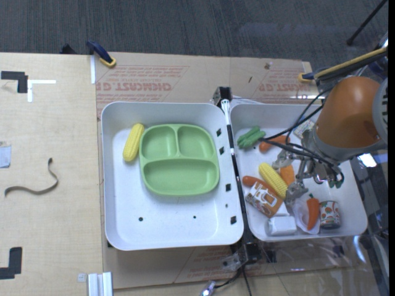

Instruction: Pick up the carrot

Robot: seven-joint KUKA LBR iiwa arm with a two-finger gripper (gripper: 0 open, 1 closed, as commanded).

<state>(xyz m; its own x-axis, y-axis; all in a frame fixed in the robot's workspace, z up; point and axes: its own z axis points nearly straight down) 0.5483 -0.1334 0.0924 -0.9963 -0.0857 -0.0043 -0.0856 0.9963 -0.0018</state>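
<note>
Basically, pick not done yet. Arm enters from the right of the frame, orange band at upper right, gripper (299,179) low over the right bin (355,227), in the right-centre of the picture.

Claw state: fingers look parted somewhat, metal tips pointing down into the clutter. Nothing visibly between them. Can't tell how wide exactly, cables and linkage clutter that spot.

Carrot candidates, all in the right bin:
- carrot (313,213), orange with a green tip, lying toward the lower right of the bin, just below the fingers, partly on a clear wrapper. Looks like the closest target.
- another orange piece (287,175) just left of the fingers, beside the corn cob (272,179).
- thin orange stick (271,144) higher up near the green pepper (250,137), and one more orange bit (250,181) at the bin's left edge.
Can't say for sure which one the program is after.

Other clutter there: snack box (263,200), white block (282,226), small can (329,214).

Left bin (166,233) holds a green divided plate (179,159) and a second corn cob (133,142); not relevant to the task.

Progress call: approach done or nearly so, grasp and lift both remain. Carrot sits on the bin floor, no contact I can confirm. Tight packing around it, so a clean close on the carrot alone looks tricky.
</note>
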